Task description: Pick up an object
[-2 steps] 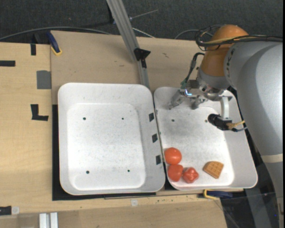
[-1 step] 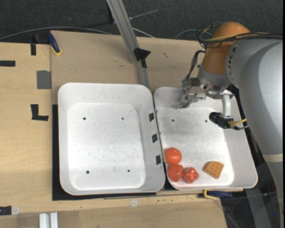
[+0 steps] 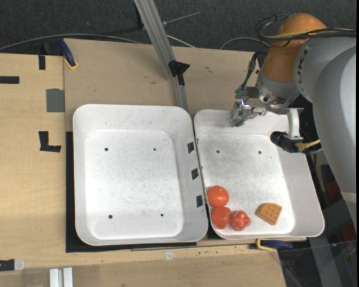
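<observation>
In the right bin (image 3: 299,190), near its front edge, lie three small objects. An orange-red ball (image 3: 218,196) sits by the left wall, with a red lumpy piece (image 3: 221,217) just in front of it and a red pepper-like piece (image 3: 240,220) beside that. A tan waffle-like piece (image 3: 269,213) lies to their right. My gripper (image 3: 238,118) hangs over the far left corner of the right bin, well away from these objects. Nothing shows between its fingers.
The left bin (image 3: 84,178) stands beside the right one. A grey metal post (image 3: 158,31) slants up from between the bins at the back. The arm's orange band (image 3: 287,46) and grey body fill the upper right.
</observation>
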### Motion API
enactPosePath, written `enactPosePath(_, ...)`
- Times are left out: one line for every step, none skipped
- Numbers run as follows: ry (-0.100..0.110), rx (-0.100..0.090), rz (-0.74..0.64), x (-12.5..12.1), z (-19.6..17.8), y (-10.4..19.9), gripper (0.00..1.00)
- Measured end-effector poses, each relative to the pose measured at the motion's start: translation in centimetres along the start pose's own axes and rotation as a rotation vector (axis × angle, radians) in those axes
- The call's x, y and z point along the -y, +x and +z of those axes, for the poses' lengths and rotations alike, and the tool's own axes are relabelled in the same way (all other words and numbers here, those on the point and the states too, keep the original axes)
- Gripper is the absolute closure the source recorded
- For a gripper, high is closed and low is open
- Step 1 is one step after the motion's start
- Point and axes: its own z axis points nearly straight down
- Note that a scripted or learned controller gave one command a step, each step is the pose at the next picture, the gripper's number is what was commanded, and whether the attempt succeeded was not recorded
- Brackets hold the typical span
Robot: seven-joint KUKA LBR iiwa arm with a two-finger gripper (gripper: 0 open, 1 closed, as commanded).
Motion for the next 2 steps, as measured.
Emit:
enactPosePath(-0.001,0.0,0.0,-0.1,-4.3,0.0,1.0)
enactPosePath(-0.004,0.001,-0.001,-0.2,-10.7,0.0,1.0)
